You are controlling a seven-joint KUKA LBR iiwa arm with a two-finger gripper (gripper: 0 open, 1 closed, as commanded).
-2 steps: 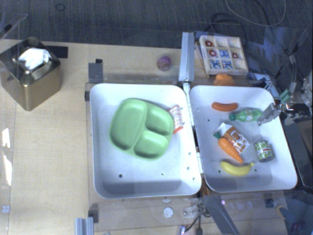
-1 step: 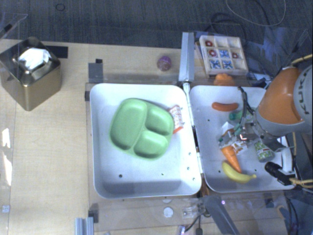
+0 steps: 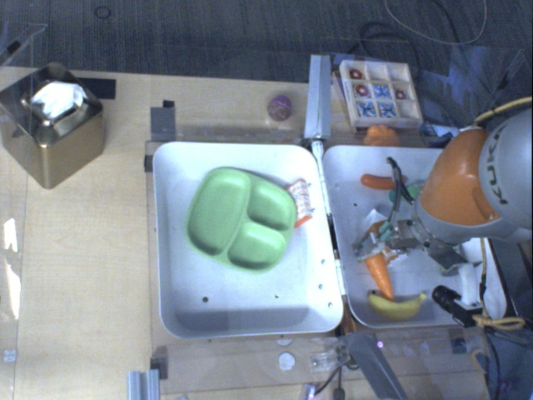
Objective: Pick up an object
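Observation:
My gripper (image 3: pixel 385 237) hangs low in the right bin (image 3: pixel 354 307), below the arm's orange band (image 3: pixel 456 183). It sits just above the thick end of an orange carrot (image 3: pixel 380 277), over some small pale items. A yellow banana (image 3: pixel 397 307) lies at the bin's front edge. A red-orange stick-shaped piece (image 3: pixel 378 182) rests near the back of the bin. In the left bin (image 3: pixel 175 307) lies a green divided plate (image 3: pixel 241 217), with a small red-and-white packet (image 3: pixel 301 200) at its right side. Nothing visibly held.
Behind the right bin lies a tic-tac-toe board (image 3: pixel 376 94) with an orange item (image 3: pixel 380 135) in front of it. A purple ball (image 3: pixel 280 107) sits behind the left bin. A brass box (image 3: pixel 52 127) stands far left. Cables and a black part (image 3: pixel 454 302) crowd the right side.

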